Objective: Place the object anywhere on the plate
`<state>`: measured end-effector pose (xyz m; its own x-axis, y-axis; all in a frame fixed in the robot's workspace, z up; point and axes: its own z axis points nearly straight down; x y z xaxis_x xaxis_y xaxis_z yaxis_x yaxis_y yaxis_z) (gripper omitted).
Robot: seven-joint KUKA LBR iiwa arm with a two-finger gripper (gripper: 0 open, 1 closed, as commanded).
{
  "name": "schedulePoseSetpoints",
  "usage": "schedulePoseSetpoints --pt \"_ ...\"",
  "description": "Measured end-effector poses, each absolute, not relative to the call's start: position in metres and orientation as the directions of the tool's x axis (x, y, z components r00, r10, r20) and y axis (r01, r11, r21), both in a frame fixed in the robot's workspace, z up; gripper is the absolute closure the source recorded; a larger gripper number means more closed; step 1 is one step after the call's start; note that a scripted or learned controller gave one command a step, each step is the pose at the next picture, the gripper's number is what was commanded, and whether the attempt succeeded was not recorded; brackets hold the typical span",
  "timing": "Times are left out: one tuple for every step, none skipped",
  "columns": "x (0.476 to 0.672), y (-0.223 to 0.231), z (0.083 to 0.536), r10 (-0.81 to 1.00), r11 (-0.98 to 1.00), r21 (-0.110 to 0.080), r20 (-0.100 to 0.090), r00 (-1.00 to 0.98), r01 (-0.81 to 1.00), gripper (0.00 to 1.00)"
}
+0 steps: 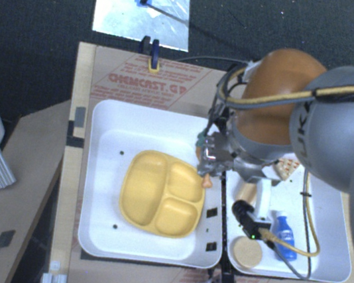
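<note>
The grey arm (347,126), its orange band bulking large at 2 o'clock in the frame, reaches across the right bin (334,244) and brings its gripper (208,166) down at the wall shared with the left bin (110,160). Whether the gripper is open or closed cannot be told from here. A small orange-tan object (208,182) sits right at its tip, at about 2 o'clock on the rim of the yellow plate (150,180); whether it is gripped or merely touching cannot be told either. The plate, divided into three compartments, lies in the middle of the left bin.

Under both bins is a cardboard sheet (168,75) printed in red "CHEMCAST GP". A smaller red line beneath is too fine to read, and more red print at the sheet's 6 o'clock edge is also illegible. Dark letters on the arm's grey casing are cut off and do not read whole.

In the right bin, a blue bottle (284,236) lies near 6 o'clock with a tan disc (247,253) just beside it, a white block (263,197) near the centre, and a pale latticed piece (287,167) at 12 o'clock. A blue-and-yellow clamp (153,53) grips the cardboard's 12 o'clock edge, below a silvery sheet (126,1).
</note>
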<state>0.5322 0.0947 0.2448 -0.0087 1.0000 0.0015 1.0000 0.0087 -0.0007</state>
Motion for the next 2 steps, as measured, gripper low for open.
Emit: schedulePoseSetpoints --pt "0.5264 0.1428 0.2165 1.000 0.009 -0.003 0.001 -0.009 1.000 1.00" --pt "0.5273 0.1400 0.2181 1.000 0.003 0.000 0.000 -0.003 1.000 0.00"
